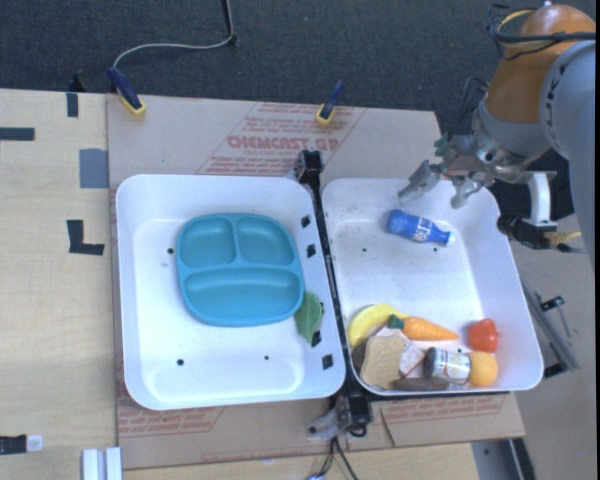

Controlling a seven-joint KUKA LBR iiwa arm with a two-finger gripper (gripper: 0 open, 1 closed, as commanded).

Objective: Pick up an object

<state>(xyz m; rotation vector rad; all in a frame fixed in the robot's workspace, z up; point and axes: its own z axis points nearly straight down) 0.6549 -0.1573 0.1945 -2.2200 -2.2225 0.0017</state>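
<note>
Food toys (420,348) crowd lower right; blue bottle (418,227) lies lengthwise left-right, cap right, below the spread, unladen gripper (442,186).

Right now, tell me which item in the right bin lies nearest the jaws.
The blue bottle, lying alone on its side just below the gripper; the other items are heaped at the bin's near edge.

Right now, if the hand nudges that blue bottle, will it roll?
Probably: the blue bottle lies on its side on the smooth floor of the right bin, nothing touching it. Its rounded body may also slip between the fingers of the hand.
</note>
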